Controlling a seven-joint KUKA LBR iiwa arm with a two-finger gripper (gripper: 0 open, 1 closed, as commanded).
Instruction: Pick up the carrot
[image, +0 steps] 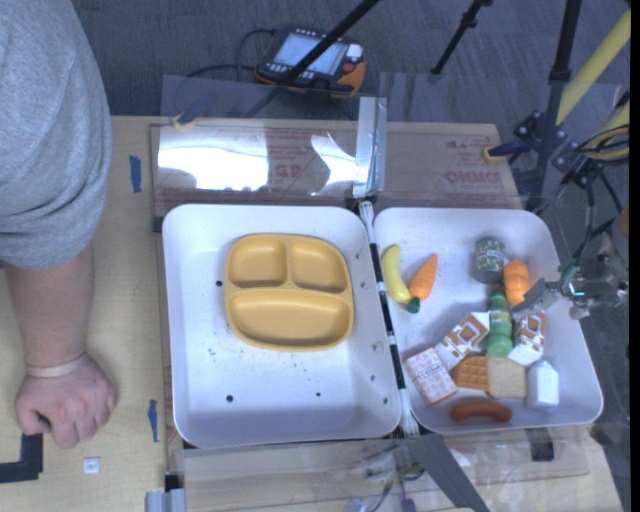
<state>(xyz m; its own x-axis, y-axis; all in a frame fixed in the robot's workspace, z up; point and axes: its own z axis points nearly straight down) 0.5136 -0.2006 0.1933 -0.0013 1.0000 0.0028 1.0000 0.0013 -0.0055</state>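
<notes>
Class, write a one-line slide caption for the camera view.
Carrot lies beside a banana in the right bin; gripper at its right edge.

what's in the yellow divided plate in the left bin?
The yellow plate in the left bin shows three bare compartments. The carrot lies in the right bin. Whatever is under the plate is covered.

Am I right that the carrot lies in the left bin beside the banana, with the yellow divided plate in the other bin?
Not quite: the camera view shows the carrot beside the banana in the right bin; the yellow divided plate sits in the left bin.
</notes>
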